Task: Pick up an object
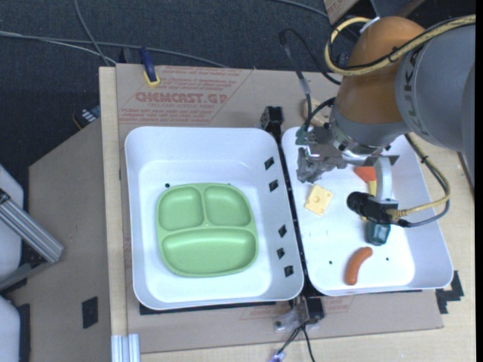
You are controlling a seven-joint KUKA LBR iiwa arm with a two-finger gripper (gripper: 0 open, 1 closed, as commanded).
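The hand [313, 164] hangs low over the far left corner of the right bin [423, 240], with the arm's bulk above and behind it. I cannot tell whether it is apart or together, and nothing shows clamped in it.

The likeliest thing to take is the cheese [318, 200], a small yellow wedge lying flat on the bin floor just beside the hand, toward the view's bottom. It looks thin, so a good grasp probably means moving over its middle, dropping straight down until nearly touching the floor, and closing across its narrow width rather than corner to corner. Coming down off-centre could push it away instead of catching it.

2 other things could serve. An orange piece [365, 174] lies near the hand on its far side from the bin wall, partly hidden under the wrist, so its shape is hard to judge. A sausage [358, 265] lies well apart from the hand, near the bin's front rim.

The tight side is the wall between the 2 bins, which runs close beside the hand and the cheese. A descent should keep off that rim. Beyond the cheese the floor is bare toward the sausage, giving open room to shift. The left bin [139, 172] on the bench [189, 96] holds 1 green plate [205, 228], well apart from the hand.
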